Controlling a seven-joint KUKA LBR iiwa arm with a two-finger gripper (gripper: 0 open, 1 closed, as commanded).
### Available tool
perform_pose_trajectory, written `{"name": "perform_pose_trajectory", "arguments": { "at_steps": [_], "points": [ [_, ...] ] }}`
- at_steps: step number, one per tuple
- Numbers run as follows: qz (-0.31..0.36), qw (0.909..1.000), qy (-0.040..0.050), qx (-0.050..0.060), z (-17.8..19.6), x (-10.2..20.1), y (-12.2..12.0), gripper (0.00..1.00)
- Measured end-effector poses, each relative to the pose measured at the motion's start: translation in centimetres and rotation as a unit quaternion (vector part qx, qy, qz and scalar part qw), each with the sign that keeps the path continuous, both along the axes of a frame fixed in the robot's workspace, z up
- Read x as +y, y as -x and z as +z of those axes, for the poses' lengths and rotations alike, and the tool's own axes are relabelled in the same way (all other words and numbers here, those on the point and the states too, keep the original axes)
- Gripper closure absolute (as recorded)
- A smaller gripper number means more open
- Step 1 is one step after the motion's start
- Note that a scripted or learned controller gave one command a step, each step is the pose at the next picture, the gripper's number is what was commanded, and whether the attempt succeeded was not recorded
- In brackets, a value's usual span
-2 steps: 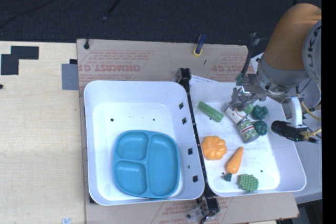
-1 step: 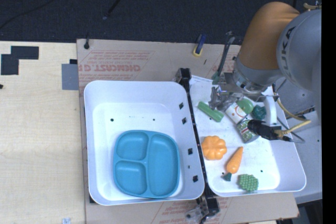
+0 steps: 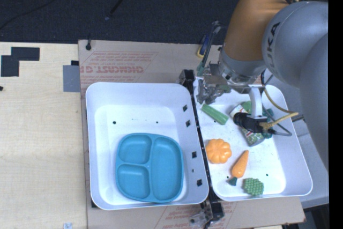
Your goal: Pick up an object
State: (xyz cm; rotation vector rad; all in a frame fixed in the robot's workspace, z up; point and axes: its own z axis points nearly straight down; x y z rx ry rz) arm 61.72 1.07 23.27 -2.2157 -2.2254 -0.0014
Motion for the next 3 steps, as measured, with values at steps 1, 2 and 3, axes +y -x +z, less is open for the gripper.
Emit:
{"name": "perform_pose_trajectory", "arguments": {
  "at_steps": [1, 2, 3],
  "points": [
    [0.000, 1.0000, -0.0001, 0.000, -0.2, 5.8, -2.3, 1.00],
    [-0.004, 1.0000, 0.0010, 0.002, -0.2, 5.4, -0.8, 1.00],
    [-0.004, 1.0000, 0.0014, 0.001, -0.9, 4.4, -1.9, 1.00]
  ]
}}
